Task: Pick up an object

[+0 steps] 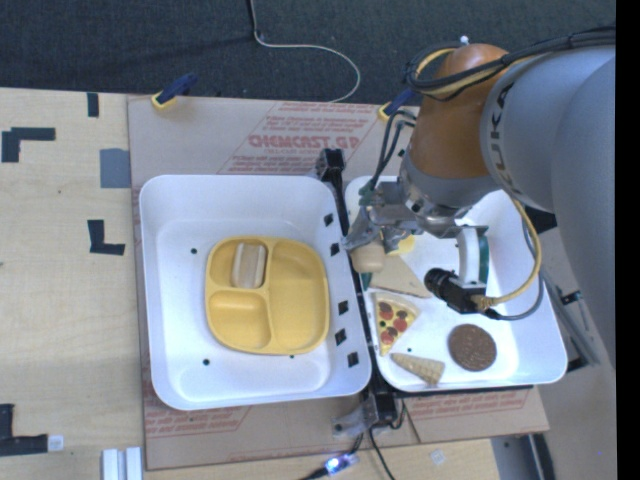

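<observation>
The hand [372,240] hangs low over the right bin [530,363], just above a small beige piece [368,259], probably to grasp it; its grip I cannot tell.

Bulky grey arm [560,118], rounded casing. Orange band [450,118] above wrist. Metal hand [385,230]. Black and yellow cables [520,278] looping alongside.

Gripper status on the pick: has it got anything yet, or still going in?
Done: the arm is in over the right bin, with the gripper down at its left wall, by a small tan item. In hand: nothing visibly lifted; whether that item is gripped can't be judged. Left: grasp and lift. The pizza slice, brown cookie and wedge lie untouched.
</observation>
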{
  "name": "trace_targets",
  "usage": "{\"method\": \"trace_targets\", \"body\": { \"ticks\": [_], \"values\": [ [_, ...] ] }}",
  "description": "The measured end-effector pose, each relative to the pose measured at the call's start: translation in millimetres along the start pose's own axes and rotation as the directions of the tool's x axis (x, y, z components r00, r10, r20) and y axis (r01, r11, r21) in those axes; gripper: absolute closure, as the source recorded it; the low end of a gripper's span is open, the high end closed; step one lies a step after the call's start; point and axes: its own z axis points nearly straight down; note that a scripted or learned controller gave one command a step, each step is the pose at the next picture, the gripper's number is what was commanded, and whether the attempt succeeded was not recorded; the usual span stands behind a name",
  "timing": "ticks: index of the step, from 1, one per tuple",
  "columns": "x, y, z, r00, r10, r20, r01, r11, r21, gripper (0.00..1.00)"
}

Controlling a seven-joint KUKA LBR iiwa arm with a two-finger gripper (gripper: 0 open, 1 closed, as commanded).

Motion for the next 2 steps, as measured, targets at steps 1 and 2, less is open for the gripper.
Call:
{"method": "trace_targets", "body": {
  "ticks": [1, 2],
  "values": [
    [51, -17, -16, 1.0, -0.002, -0.001, 0.002, 1.0, -0.002, 1.0],
    [70, -28, -16, 1.0, 0.002, 0.001, -0.002, 1.0, 0.0, 1.0]
  ]
}}
